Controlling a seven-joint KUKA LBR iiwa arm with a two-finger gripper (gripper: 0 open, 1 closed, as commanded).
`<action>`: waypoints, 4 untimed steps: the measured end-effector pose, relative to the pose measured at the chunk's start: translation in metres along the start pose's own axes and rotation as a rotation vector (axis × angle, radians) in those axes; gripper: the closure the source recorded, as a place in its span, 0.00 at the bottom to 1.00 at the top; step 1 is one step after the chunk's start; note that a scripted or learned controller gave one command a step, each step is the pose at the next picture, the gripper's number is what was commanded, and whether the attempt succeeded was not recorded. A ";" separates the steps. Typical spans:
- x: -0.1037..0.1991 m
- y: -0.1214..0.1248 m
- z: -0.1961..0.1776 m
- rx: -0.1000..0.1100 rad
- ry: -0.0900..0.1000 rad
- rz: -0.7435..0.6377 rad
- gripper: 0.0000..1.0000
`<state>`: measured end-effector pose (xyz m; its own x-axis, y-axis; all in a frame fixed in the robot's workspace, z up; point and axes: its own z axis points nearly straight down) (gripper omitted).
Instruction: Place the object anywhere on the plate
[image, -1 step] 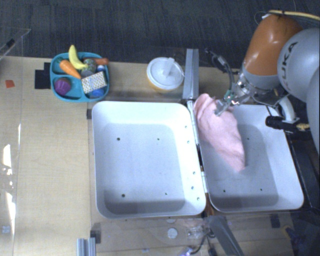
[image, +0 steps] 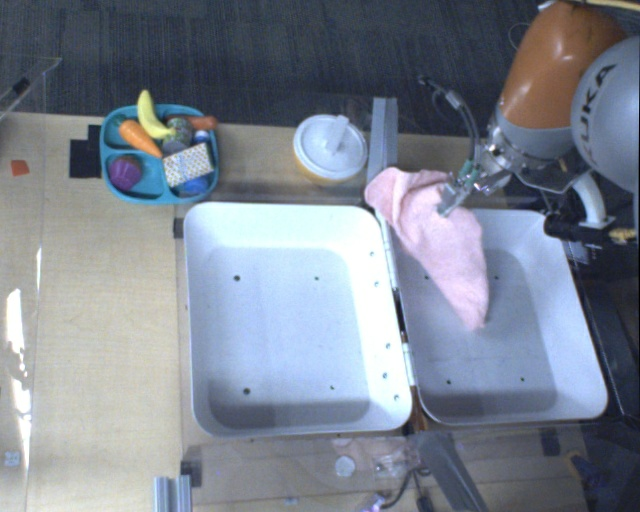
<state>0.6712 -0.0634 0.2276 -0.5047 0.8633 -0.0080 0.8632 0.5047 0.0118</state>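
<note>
A pink cloth (image: 440, 245) hangs over the back left corner of the right bin (image: 560, 330), and its upper edge reaches across the divider between the bins. My gripper (image: 450, 200) is shut on the cloth's top right part and holds it lifted, so the cloth trails down towards the bin floor. The blue divided plate (image: 108, 160) sits on the bench at the far left, behind the left bin, well away from the gripper. Several toy foods lie in it, among them a banana (image: 150, 115) and a carrot (image: 138, 137).
The left bin (image: 285, 320) lies between the cloth and the plate. A round white and yellow lidded container (image: 330, 148) stands on the bench behind the bins. The arm's orange band (image: 550, 60) is at the upper right.
</note>
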 end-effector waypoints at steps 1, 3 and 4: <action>0.053 -0.001 0.008 0.002 0.004 -0.404 1.00; 0.165 0.004 -0.006 -0.003 0.005 -1.041 1.00; 0.215 -0.005 -0.003 -0.001 0.008 -1.043 1.00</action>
<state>0.5585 0.1201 0.2292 -1.0000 -0.0011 -0.0080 -0.0011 1.0000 0.0037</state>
